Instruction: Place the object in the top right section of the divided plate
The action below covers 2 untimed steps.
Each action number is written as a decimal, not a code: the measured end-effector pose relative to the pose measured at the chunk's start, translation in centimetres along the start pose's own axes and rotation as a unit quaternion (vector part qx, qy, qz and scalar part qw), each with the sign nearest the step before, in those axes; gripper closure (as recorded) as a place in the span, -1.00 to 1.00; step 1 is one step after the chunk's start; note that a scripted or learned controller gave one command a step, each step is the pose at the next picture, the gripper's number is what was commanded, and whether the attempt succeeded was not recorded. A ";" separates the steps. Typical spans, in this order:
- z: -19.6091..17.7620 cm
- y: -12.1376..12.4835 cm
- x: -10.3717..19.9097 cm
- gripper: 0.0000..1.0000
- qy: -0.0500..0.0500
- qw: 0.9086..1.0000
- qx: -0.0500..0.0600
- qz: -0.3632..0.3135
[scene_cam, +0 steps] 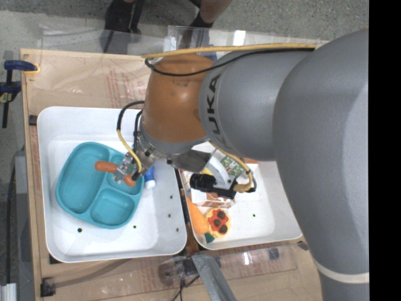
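Grey arm (301, 105) bulks nearest the lens and covers most of the right bin (276, 229). Its orange band hangs over the seam between the bins. Below the band, the gripper (129, 169) sits at the 3 o'clock edge of the plate (81, 190), which lies in the left bin (47, 121).

The sausage (104, 165) is an orange-red stick lying across the plate's section towards 2 o'clock. One end pokes out at the gripper's 9 o'clock, and a stub of the same colour shows at its 5 o'clock. The gripper hardware hides the middle. I cannot tell whether the gripper is clamped on the sausage or has let it go.

Risks, as I judge them:
- The sausage lies close to the ridge and the rim. If it is released at a tilt, it could roll into the section towards 5 o'clock or off the rim at 3 o'clock.
- If the gripper is clamped when the arm lifts, the sausage goes up with it and may drop outside the plate.
- A sideways pull could catch the rim and shove the light plate towards 9 o'clock.
- A blue-white bit (149, 182) lies just beside the gripper at 4 o'clock and could be knocked.
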<state>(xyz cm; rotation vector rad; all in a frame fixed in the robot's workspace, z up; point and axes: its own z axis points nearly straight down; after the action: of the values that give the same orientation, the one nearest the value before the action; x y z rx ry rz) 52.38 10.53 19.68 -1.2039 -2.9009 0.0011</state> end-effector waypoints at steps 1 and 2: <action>2.3 -3.0 1.2 1.00 0.000 0.999 0.000 0.035; 2.3 -3.1 1.1 -1.00 0.000 0.999 0.000 0.036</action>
<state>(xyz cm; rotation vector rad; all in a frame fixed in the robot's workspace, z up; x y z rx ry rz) 49.42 9.15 17.40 -1.3078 -2.8552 0.0012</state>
